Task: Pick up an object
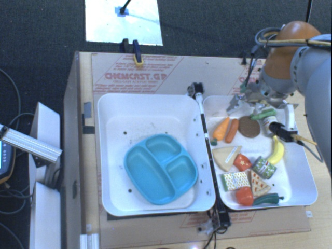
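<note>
My gripper (243,101) hangs over the far end of the right bin (306,183), just above and behind a brown round patty (249,127). Nothing is seen held in it. An orange carrot (221,128) and a red-orange sausage (231,130) lie side by side to the patty's left. A green piece (264,114) lies right below the wrist. Nearer the front are a yellow banana (278,149), a pale wedge (226,157), a red tomato (241,162), a green can (263,167), a pizza slice (258,183) and a red pepper (245,195).
The left bin (119,123) holds a blue divided plate (161,167). A black-and-white bar (203,123) runs along the rim between the two bins. A checkered cracker (235,180) and a green bean (268,198) lie at the right bin's front.
</note>
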Action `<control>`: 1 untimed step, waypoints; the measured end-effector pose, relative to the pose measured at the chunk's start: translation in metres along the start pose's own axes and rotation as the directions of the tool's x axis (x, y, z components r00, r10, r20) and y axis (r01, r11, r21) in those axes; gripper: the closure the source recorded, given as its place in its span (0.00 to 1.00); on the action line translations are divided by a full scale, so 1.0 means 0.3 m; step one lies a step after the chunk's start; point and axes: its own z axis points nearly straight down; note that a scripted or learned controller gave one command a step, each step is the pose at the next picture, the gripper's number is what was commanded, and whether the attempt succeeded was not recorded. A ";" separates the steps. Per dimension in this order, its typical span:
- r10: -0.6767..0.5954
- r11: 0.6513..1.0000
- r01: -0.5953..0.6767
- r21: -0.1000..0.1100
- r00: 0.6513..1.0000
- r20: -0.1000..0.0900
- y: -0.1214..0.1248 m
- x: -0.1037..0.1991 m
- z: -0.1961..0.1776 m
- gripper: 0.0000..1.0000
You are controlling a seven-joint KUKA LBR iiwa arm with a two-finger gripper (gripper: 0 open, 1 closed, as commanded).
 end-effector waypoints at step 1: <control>-0.003 1.000 0.003 0.000 1.000 -0.002 -0.108 -0.137 0.109 0.00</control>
